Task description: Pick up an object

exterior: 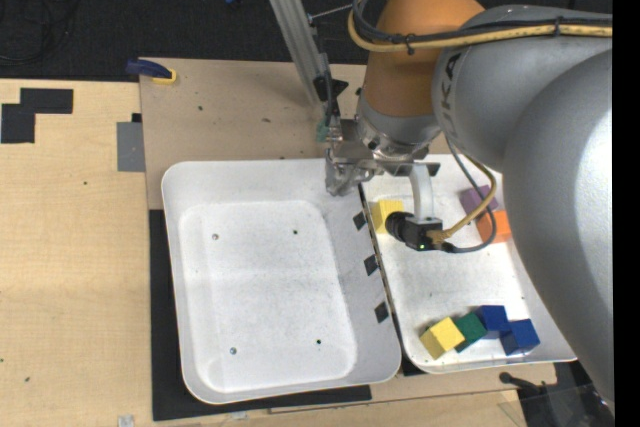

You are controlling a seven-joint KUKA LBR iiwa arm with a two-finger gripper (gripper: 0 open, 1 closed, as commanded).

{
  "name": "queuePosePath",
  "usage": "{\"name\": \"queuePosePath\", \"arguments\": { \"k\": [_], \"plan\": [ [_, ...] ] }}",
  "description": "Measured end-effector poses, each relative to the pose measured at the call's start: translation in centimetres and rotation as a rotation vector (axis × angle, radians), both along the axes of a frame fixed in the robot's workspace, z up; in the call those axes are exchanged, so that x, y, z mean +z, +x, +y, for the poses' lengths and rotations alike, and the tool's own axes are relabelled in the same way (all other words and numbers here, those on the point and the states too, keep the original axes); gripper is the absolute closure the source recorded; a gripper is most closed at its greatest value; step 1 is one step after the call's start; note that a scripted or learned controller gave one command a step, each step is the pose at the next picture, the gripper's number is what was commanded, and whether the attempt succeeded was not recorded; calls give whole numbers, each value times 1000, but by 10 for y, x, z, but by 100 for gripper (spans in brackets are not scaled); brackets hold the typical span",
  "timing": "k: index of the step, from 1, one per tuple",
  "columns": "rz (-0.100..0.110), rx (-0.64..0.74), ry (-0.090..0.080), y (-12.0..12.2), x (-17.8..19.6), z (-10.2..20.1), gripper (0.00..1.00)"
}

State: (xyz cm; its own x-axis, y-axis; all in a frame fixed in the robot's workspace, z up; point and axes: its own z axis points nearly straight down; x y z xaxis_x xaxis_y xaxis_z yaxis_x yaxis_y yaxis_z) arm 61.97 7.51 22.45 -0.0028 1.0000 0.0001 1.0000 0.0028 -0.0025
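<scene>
Hanging over the far inner corner of the left bin [200, 215], the end effector [343, 177] sits just below the arm's orange band [415, 35]; whether it is spread or pressed together cannot be told from this slanted look, and nothing is seen pinched in it. Just beside it to the right, in the right bin [450, 290], lies a yellow block [386, 213], partly behind a black fitting with a small green light [415, 233]. Farther right, close under the grey arm [540, 115], a purple block [474, 200] and an orange block [493, 226] show at the bin's edge. At the near end of the same bin, a cluster of blocks lies together: a second yellow block [440, 336], a green block [470, 328] touching it, and two blue blocks [508, 328] next to that. Both bins rest on the tan worktop [60, 255], and a slanted metal rail [290, 15] rises behind them.
</scene>
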Motion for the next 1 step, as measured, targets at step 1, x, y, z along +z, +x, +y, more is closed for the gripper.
{"name": "queuePosePath", "arguments": {
  "k": [1],
  "plan": [
    [1,3,-1,-1,1,0,0]
  ]
}}
